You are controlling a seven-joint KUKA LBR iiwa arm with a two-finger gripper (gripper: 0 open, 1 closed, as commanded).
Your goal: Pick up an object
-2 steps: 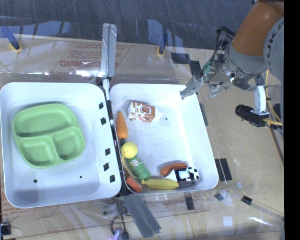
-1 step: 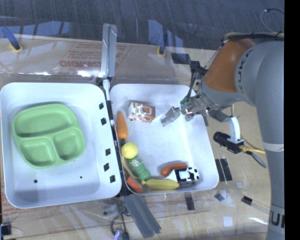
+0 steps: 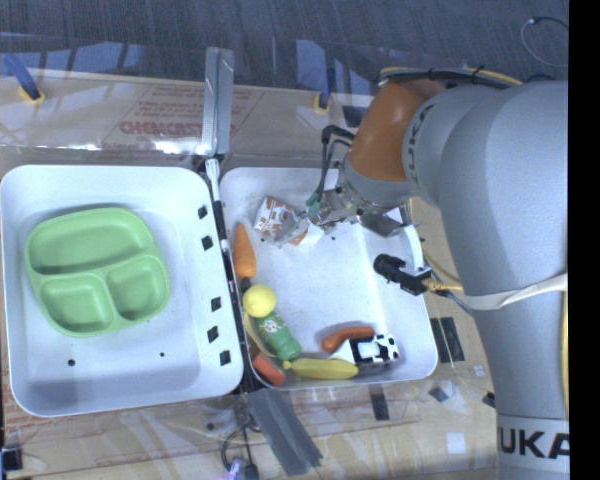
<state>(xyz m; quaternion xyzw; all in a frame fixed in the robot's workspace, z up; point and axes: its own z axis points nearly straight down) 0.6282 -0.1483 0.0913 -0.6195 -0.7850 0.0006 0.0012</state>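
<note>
A pale green divided plate [image 3: 95, 268] lies in a white bin [image 3: 20, 368], beside an orange carrot [image 3: 244, 252], yellow lemon [image 3: 259, 300], yellow banana [image 3: 323, 368] and black-and-white cow-patterned toy [image 3: 374, 349].

You're looking at a robotics lab test cell. A branded industrial arm [image 3: 490, 218] reaches over a tabletop [image 3: 100, 118] carrying two white bins [image 3: 20, 368] behind clear plastic shields. Toy food [image 3: 325, 368] and a loose cable [image 3: 545, 38] on the carpet complete the setup.

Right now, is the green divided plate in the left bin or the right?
Left bin. The green divided plate lies flat on the left bin floor.
</note>
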